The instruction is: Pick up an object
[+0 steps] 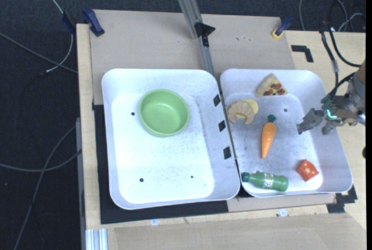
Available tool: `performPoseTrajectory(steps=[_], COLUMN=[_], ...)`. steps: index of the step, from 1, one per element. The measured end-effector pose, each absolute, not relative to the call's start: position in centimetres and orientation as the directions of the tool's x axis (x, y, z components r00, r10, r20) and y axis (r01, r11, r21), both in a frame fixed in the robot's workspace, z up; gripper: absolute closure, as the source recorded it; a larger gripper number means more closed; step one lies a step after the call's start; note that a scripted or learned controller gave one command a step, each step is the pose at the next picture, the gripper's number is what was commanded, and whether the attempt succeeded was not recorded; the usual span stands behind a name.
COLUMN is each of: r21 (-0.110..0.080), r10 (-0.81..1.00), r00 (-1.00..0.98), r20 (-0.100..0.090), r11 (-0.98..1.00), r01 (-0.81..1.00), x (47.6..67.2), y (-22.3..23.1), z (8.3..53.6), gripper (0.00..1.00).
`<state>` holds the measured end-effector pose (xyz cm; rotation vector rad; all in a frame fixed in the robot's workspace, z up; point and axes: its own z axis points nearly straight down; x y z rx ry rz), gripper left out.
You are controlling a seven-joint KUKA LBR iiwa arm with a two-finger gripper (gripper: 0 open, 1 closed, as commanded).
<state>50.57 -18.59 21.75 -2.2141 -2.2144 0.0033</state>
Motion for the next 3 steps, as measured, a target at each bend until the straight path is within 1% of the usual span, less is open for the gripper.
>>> performPoseTrajectory(steps=[1, 2, 3], r21=[-0.004, -0.013, -0.014], r10=[1.000, 1.000, 1.000], r00=[-0.001, 0.001, 0.000], r20=[0.005, 0.008, 0.008], r11=[0.001, -0.001, 0.000], r01=[1.000, 1.000, 1.000], x=[50.7, 50.4, 49.8], y=[-18.6, -18.5, -18.3], z=[22.0, 17.6, 11.2], gripper=[0.00, 0.00, 0.00])
